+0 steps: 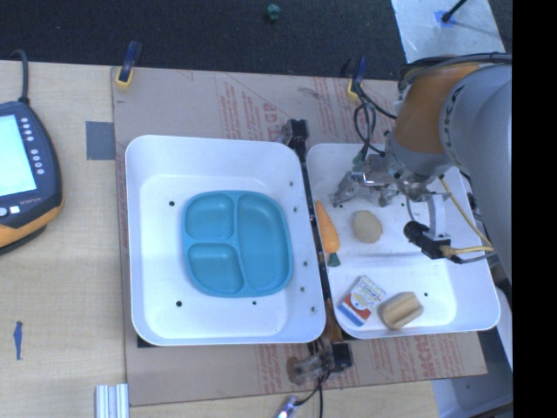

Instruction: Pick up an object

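Tan block (400,309) & small carton (360,298) seen at front of rt bin (470,307); potato (367,226) mid-bin, carrot (326,225) by divider. Claw (370,184) poised just behind potato, nothing seen held; finger state can't be told. Pick judged not yet done.

- Grey KUKA arm (474,120) with orange band enters from right, wrist bent downward.
- Metal two-finger gripper (359,190) low, pointing left; nothing between its fingers.

You will find faint red printing repeated along the cardboard sheet (252,103) under both bins, but it is too small and washed out to read. The small carton (359,301) at lower right carries a red-and-blue label, equally illegible from this height.
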Motion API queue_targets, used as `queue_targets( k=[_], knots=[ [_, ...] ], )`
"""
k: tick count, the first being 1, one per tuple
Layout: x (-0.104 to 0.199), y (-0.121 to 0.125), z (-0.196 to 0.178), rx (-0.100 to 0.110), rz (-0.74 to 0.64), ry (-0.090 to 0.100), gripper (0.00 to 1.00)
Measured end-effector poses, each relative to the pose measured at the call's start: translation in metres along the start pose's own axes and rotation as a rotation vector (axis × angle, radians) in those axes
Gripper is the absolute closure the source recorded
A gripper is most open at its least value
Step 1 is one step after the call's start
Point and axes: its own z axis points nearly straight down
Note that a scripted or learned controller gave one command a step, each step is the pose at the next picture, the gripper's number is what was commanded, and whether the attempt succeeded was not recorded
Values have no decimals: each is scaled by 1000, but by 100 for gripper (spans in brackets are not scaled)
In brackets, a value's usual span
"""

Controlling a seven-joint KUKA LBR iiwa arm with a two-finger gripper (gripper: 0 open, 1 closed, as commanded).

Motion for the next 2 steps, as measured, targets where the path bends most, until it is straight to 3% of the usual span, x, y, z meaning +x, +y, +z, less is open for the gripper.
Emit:
queue_targets(
  k=[1,2],
  knots=[
    [-22,-49,1,2,-1,-1,0],
    [-23,-49,-10,4,-1,-2,100]
  ],
)
